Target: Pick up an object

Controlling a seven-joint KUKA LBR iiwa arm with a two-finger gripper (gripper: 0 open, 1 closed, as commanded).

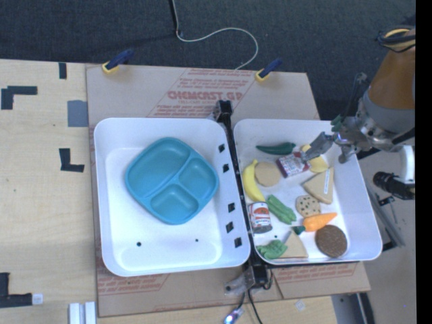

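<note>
The right bin [364, 201] holds several toy foods: a green pepper [275, 148], a small purple and red packet [291, 164], a banana [251, 182], a cheese wedge [321, 187], a chocolate-chip cookie [307, 204], a carrot [318, 221], a small can [260, 217] and a brown round patty [331, 240]. My gripper [329, 148] hovers over the bin's far right part, just right of the packet and above a yellow piece [317, 163]. Its fingers stand apart with nothing between them.
A blue divided plate [172, 179] lies in the left bin [111, 181]. A black divider [233, 181] separates the two bins. The arm [391, 93] comes in over the right bin's far right corner. A white cable [223, 36] loops behind the bins.
</note>
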